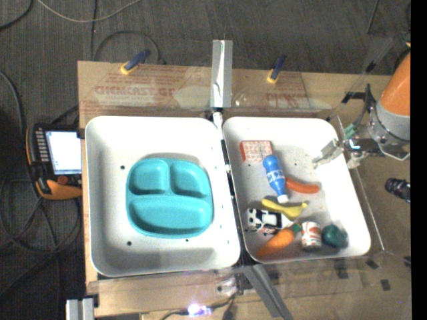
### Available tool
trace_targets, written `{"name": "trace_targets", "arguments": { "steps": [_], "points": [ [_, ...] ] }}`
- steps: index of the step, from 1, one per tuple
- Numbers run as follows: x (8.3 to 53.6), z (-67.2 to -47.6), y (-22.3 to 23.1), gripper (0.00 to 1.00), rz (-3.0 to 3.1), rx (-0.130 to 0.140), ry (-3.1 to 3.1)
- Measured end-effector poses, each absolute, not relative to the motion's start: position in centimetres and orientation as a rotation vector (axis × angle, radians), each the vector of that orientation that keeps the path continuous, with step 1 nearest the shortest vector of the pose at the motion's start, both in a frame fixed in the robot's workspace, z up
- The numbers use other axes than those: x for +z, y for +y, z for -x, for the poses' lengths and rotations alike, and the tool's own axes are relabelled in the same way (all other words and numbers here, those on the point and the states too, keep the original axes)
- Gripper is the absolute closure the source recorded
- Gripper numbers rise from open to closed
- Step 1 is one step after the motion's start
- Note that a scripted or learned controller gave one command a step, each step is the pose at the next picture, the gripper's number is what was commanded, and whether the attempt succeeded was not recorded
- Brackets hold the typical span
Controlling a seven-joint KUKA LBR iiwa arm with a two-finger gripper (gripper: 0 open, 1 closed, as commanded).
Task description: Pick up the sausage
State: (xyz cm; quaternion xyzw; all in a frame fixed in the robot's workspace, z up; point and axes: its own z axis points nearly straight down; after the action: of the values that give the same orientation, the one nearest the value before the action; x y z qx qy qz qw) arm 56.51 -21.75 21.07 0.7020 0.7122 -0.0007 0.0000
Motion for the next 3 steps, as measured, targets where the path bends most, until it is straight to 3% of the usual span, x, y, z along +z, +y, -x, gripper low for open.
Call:
{"name": "trace_targets", "arguments": {
  "steps": [1,2,3],
  "points": [
    [10.3,-55.8,-20.7,0.00,-2.263,-0.005,2.184],
    [9.1,-56.3,-19.9,0.00,-2.275,0.003,2.153],
    [9.0,-65.5,-18.3,0.00,-2.176,-0.004,2.263]
  ]
}}
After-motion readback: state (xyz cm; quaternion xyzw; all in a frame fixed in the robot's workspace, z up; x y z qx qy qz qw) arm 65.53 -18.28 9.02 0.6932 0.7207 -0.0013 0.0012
